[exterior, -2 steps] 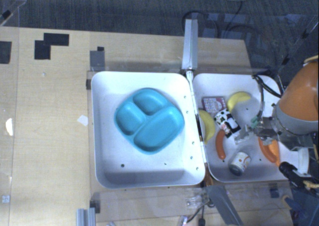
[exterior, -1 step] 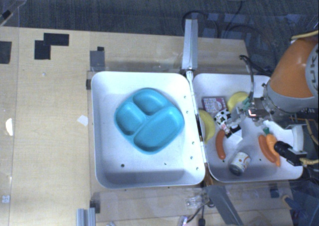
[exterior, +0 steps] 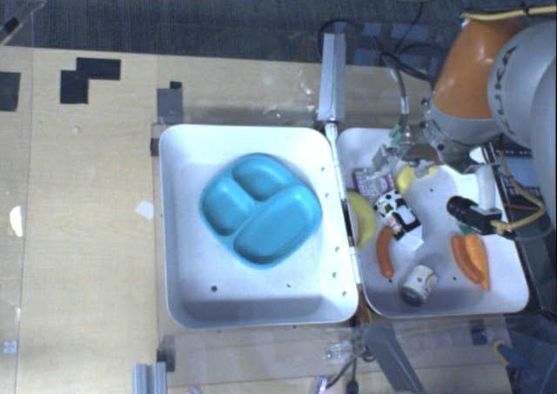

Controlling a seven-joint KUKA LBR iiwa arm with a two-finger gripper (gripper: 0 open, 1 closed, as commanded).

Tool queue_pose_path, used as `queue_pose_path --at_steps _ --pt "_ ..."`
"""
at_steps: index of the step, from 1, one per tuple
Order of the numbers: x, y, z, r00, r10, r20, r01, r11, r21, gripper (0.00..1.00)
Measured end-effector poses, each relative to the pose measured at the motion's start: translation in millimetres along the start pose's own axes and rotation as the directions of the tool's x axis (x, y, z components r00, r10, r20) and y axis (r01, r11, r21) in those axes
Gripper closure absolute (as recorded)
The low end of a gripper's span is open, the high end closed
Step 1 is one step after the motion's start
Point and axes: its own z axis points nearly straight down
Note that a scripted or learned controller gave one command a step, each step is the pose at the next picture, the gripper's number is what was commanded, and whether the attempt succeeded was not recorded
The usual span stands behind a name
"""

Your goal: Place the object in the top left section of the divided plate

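The right bin (exterior: 452, 307) is crowded. A packet (exterior: 370, 182) and a yellow lump (exterior: 406, 180) lie at its 11 o'clock, touching. A banana (exterior: 362, 218) lies along the 9 o'clock wall, with a black-and-white cow toy (exterior: 396, 211) just beside it. A thin carrot (exterior: 384, 255) lies at 7, a can (exterior: 419, 283) on its side at 6, and a fat carrot (exterior: 473, 262) at 4.

The gripper (exterior: 407, 150) hangs over the 11 o'clock corner, just above the lump and packet. Whether it is wide, narrow or holding anything cannot be told, nor which piece is the object.

The bins' two walls stand between these pieces and the plate (exterior: 261, 210). The blue plate sits mid left bin (exterior: 187, 279). Its big section is at 5 o'clock, with the long axis running 7 to 1, and its small sections are at 12 and 9.

Print on the packet and can is too small to read.
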Motion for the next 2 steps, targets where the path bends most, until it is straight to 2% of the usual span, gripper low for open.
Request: queue_pose_path --at_steps 1,2 --pt "36.2 68.7 -35.4 0.997 -0.081 0.001 0.081 0.997 -0.002 0.0" --pt "92.5 73.8 -0.6 0.936 -0.351 -0.001 0.351 0.936 0.0 0.0"
